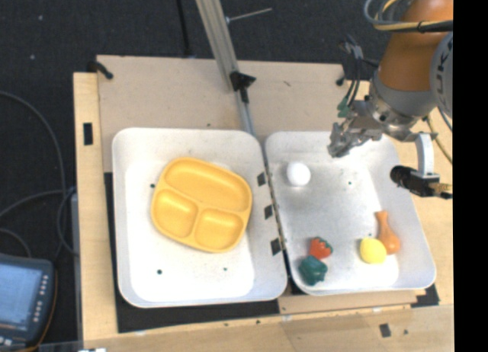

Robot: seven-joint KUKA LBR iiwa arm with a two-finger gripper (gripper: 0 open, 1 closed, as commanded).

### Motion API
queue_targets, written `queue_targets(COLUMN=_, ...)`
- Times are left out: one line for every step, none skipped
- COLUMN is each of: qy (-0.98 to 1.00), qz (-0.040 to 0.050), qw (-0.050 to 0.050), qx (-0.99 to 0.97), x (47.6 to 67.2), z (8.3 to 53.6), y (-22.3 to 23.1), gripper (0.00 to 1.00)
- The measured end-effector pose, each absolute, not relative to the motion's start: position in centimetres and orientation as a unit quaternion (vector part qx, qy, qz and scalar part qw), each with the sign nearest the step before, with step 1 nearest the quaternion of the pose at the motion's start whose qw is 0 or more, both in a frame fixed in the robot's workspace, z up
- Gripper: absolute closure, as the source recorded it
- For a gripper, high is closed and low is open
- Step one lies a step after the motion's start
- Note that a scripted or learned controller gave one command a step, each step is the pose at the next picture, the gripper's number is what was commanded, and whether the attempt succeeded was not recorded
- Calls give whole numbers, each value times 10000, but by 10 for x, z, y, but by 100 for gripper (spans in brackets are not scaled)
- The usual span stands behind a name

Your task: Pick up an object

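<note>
My gripper [340, 145] hangs over the far edge of the right bin [347, 198], its fingers pointing down and left. A white ball [297, 174] rests in that bin's far left part, a little left and nearer than the gripper. Along the near side lie a red piece [320, 248], a dark green piece [312, 269], a yellow lemon-like fruit [372, 251] and an orange carrot-like piece [386, 232]. Nothing shows between the fingers.
The left bin [137, 267] holds a yellow divided plate [200, 204]. A slanted metal rail [217, 38] runs from the top down to the gap between the bins. A dark tablet [23, 297] sits at the lower left, off the bench.
</note>
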State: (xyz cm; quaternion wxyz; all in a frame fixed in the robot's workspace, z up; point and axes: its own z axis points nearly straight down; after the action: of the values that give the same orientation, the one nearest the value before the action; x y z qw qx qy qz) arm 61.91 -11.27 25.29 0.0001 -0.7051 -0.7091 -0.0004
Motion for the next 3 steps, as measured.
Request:
queue_targets(qy=-7097, qz=-8, qw=2, qx=-7045, x=606, z=254, y=-53, gripper=100)
queue_targets(qy=-7092, qz=-4, qw=2, qx=-7050, x=596, z=248, y=-10, gripper=100)
queue_targets(qy=-7096, qz=-9, qw=6, qx=-7046, x=572, z=253, y=32, gripper=100)
